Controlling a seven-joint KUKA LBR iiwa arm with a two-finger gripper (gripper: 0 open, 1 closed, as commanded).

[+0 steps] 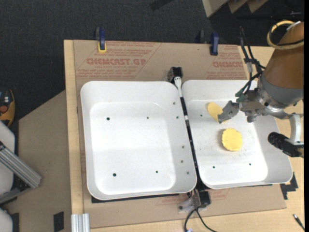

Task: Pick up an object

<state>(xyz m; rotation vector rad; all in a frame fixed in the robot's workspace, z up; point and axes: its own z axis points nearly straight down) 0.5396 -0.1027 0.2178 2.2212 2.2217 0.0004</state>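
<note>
KUKA arm [285, 71]: broad orange band above grey wrist collar. Thin black cables trail along its left side. Gripper [231, 111]: grey metal fingers on silver mount. Black cylindrical fitting projects below wrist.

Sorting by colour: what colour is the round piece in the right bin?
Yellow, in the camera view.
</note>
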